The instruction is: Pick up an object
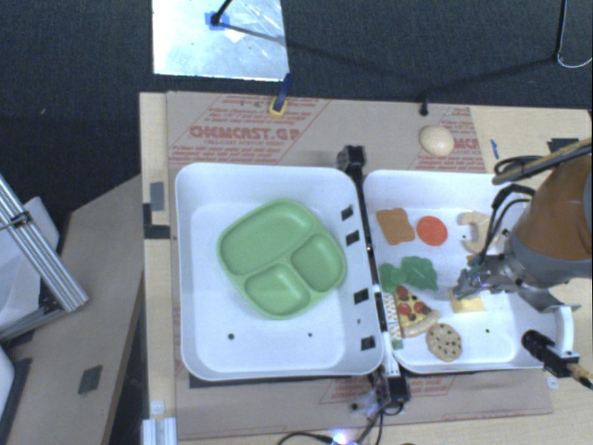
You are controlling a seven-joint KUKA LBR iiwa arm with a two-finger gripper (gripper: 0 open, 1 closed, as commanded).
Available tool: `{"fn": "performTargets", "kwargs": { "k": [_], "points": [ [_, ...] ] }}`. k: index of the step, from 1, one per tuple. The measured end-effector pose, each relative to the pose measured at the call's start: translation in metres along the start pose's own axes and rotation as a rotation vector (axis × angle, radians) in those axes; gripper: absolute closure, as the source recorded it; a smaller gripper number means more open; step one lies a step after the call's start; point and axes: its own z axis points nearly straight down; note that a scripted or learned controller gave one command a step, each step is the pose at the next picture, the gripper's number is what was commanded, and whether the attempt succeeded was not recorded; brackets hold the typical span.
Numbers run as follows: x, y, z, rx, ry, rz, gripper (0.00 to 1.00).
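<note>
My pincer (469,286) hangs low over the cheese (468,303) in the right bin (500,350).
From above I cannot tell whether it is open or closed; I should drop straight down, clear of the broccoli (410,273) and cookie (445,342). 2 bins sit on the table (306,119); the left bin (199,341) holds a green tray (281,258).

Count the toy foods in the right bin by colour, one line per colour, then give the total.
Green: 1, the leafy greens
Red-orange: 1, the tomato slice
Brown: 2, the toast and the cookie
Yellow: 1, the cheese block
Beige: 1, the pale piece
Mixed: 1, the pizza slice
Total: 7
</note>
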Motion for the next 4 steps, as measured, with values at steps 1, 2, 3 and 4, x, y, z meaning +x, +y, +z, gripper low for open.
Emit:
{"fn": "performTargets", "kwargs": {
  "k": [1,2,3,4],
  "points": [
    [-0.008,0.002,-0.061,0.007,-0.002,-0.001,1.00],
    [-0.009,0.005,-0.115,0.006,-0.002,-0.002,1.00],
    [0.033,0.034,-0.107,0.010,0.002,-0.007,1.00],
    [0.072,0.064,-0.120,0.009,0.002,-0.008,1.00]
  ]
}}
